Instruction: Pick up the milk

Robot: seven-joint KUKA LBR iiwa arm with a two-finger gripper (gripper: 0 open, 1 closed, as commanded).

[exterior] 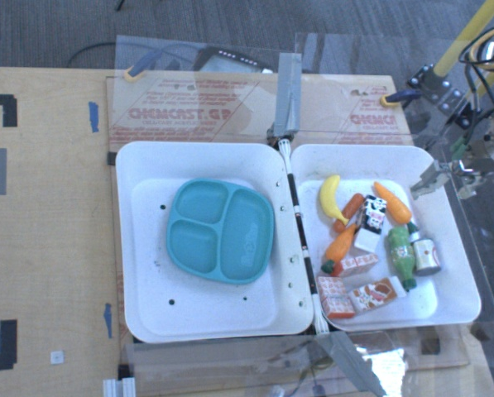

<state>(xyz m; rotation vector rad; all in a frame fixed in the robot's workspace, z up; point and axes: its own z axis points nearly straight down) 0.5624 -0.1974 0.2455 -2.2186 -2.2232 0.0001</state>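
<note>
The milk (373, 218) is a small carton with black and white cow patches, lying in the middle of the right bin (458, 292). It rests among toy foods, with a carrot (393, 203) just to its right and another carrot (342, 242) at its lower left. My gripper (434, 179) hangs over the bin's upper right rim, up and to the right of the milk and apart from it. Nothing shows in its grasp.
A banana (330, 198), a green bottle (400, 255), a silver can (426, 256) and red snack boxes (358, 294) crowd the right bin. The left bin (139, 222) holds a teal divided plate (222, 231). Cables and a yellow pole (470, 31) stand at the upper right.
</note>
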